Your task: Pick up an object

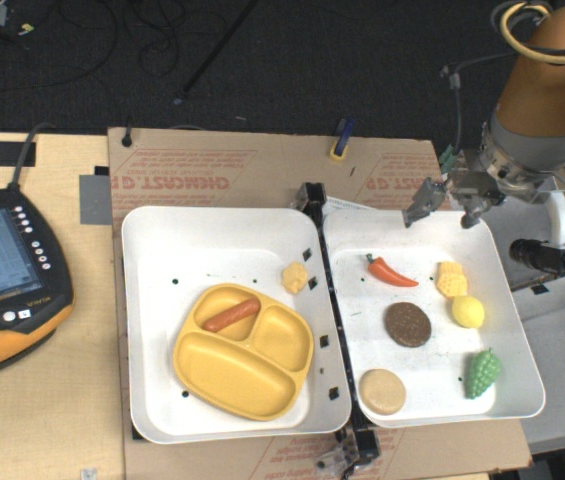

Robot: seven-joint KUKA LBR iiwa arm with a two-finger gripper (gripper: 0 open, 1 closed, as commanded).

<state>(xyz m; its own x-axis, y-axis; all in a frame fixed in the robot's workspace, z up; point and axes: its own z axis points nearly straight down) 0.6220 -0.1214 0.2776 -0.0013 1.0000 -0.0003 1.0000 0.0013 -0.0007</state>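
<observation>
1. The gripper (pixel 447 206) hangs over the far edge of the right bin (pixel 522 368), near its upper corner. Its two dark fingers are spread apart with nothing between them — open and holding nothing.
2. The nearest toy to the gripper is a red chili pepper (pixel 392 271), lying on the bin floor below and a little to the left of the fingers, apart from them.
3. A yellow corn cob (pixel 451 279) lies to the right of the pepper, and a lemon (pixel 469 312) sits just beside it on the near side — both below the gripper and clear of it.
4. A dark brown round patty (pixel 407 324) lies near the middle of the right bin, with a pale tan cookie-like disc (pixel 383 391) closer to the near edge.
5. A green bunch of grapes (pixel 481 373) rests near the right bin's near right corner, well apart from the gripper.
6. The left bin (pixel 162 238) holds a yellow divided plate (pixel 252 368) with a sausage (pixel 232 315) in one of its upper compartments.
7. A small yellow chunk (pixel 295 277) lies by the left bin's right wall, just beyond the plate.
8. A teach pendant (pixel 7 278) with an orange underside rests on the bench at the left.
</observation>
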